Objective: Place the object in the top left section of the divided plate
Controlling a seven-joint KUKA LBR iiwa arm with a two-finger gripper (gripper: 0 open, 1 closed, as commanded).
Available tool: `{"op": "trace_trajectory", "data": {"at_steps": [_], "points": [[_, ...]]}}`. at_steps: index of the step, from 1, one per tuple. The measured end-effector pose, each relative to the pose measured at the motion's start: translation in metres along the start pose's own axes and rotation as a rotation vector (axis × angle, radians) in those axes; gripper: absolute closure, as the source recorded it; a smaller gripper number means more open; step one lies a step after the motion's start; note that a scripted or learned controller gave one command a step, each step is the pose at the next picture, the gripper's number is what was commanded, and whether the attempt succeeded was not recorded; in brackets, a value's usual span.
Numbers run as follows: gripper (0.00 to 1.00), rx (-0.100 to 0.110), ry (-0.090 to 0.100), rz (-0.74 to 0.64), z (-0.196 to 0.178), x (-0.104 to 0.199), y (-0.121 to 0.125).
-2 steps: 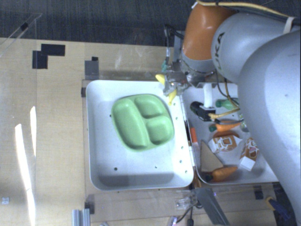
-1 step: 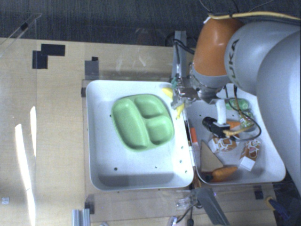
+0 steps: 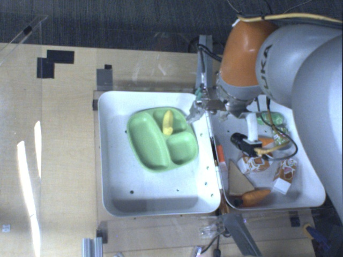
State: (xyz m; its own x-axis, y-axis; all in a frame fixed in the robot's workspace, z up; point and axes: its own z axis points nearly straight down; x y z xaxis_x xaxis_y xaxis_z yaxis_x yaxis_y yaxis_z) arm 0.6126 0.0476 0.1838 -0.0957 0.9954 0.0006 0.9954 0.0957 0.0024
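1. Looking down at a slant in the camera view, you see the tool (image 3: 193, 111) over the inner rim of the left bin (image 3: 107, 143), just beside the upper right edge of the green divided plate (image 3: 150, 143).
2. You cannot tell from here whether the tool is apart or together, nor whether it touches the plate's edge.
3. The grey arm (image 3: 305, 63) with its orange band comes in from the right, above the right bin (image 3: 313, 194).
4. The surface (image 3: 53, 170) is pale wood, with black angular marks (image 3: 53, 62) near its far left edge. Beyond it you see dark carpet (image 3: 107, 9).
5. The two white bins stand side by side, their rims touching.
6. The plate lies in the left bin, toward its far side. It has one long compartment on the left and two smaller ones on the right.
7. The yellow object (image 3: 168, 123) lies in the plate's upper small compartment, close to the ridge that divides it from the long one.
8. In the right bin you see an orange carrot-like piece (image 3: 253, 197) by the near wall, a brown triangular card (image 3: 239, 181) just above it, small printed packets (image 3: 285, 171) to the right, and something green (image 3: 272, 118) partly under the arm.
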Motion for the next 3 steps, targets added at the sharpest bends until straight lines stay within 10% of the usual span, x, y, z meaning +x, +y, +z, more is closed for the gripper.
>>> {"op": "trace_trajectory", "data": {"at_steps": [1, 3], "points": [[1.0, -0.002, 0.001, -0.001, -0.009, 0.001, 0.002], [1.0, -0.005, -0.002, -0.008, -0.009, -0.058, 0.039]]}}
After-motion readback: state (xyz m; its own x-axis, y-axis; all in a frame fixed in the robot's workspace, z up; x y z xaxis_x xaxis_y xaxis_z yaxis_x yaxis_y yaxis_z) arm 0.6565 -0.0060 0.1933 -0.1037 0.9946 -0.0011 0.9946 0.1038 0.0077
